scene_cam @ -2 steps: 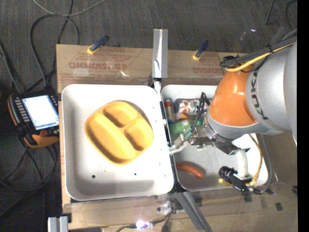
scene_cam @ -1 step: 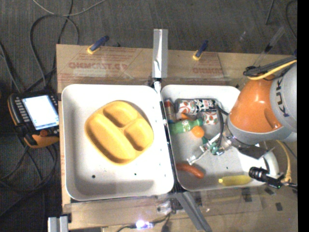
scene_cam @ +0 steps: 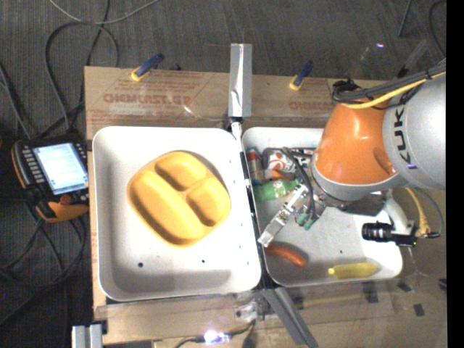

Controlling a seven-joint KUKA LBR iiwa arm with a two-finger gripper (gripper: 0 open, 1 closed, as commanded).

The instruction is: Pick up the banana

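Yellow banana (scene_cam: 353,270) lying lengthwise left-right along right bin (scene_cam: 348,281) near edge, hand (scene_cam: 290,212) apart above-left, grip state unclear

The arm (scene_cam: 417,133) is grey with black "KU" lettering, a broad orange band (scene_cam: 351,147) above the wrist, and yellow and black cables along its top.

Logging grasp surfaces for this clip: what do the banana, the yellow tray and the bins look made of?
Banana: probably moulded plastic, a toy; the yellow is even and unspotted, though it is small in view. Yellow tray: likely smooth plastic, with three rounded compartments and a soft sheen. Bins: white, apparently rigid plastic, matte, with rounded corners and a raised rim.
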